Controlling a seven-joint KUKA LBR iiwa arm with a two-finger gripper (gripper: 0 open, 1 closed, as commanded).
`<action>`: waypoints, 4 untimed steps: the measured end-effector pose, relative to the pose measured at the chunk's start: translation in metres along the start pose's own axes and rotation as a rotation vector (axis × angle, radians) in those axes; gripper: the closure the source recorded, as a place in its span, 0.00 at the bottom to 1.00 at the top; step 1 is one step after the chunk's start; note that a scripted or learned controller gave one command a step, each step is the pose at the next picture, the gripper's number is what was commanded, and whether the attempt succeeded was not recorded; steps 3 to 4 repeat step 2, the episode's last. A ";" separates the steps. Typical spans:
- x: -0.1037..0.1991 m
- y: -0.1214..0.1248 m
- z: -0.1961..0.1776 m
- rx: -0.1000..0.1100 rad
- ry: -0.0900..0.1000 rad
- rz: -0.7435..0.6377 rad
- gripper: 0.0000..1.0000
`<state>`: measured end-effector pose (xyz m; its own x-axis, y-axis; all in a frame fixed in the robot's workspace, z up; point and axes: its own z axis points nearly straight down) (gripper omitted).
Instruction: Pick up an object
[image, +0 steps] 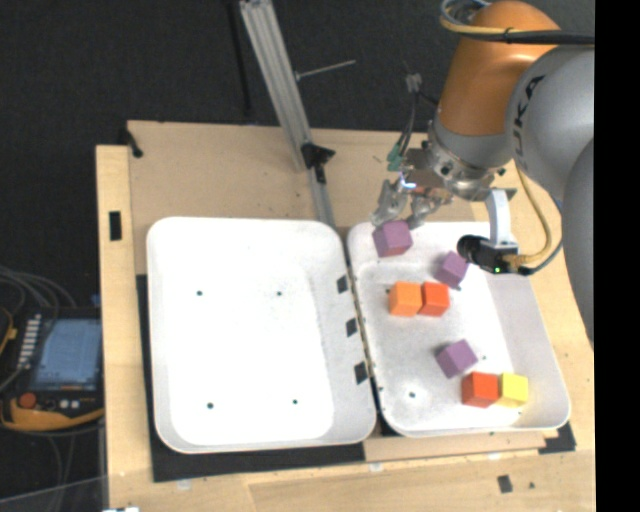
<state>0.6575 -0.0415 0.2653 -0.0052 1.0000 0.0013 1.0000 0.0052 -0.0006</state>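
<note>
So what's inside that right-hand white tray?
The right bin holds three purple cubes, two touching orange blocks, and an orange-and-yellow pair. The gripper overhangs its far corner.

The arm (520, 90) is cut off by the top and right edges of the camera view, so its upper links cannot be seen. The gripper (400, 212) is blurred and partly lost against the wrist hardware, so how its fingers stand cannot be told; whether it touches the purple cube (393, 238) at the right bin's (545, 345) far left corner is also unclear. The bench (230, 160) runs off the bottom edge. A device with a blue screen (65, 360) is clipped by the left edge
</note>
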 end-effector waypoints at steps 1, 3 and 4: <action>0.061 -0.008 0.009 0.001 0.000 -0.001 1.00; 0.110 -0.013 0.006 0.000 0.000 -0.002 1.00; 0.110 -0.013 0.006 0.000 0.000 -0.002 1.00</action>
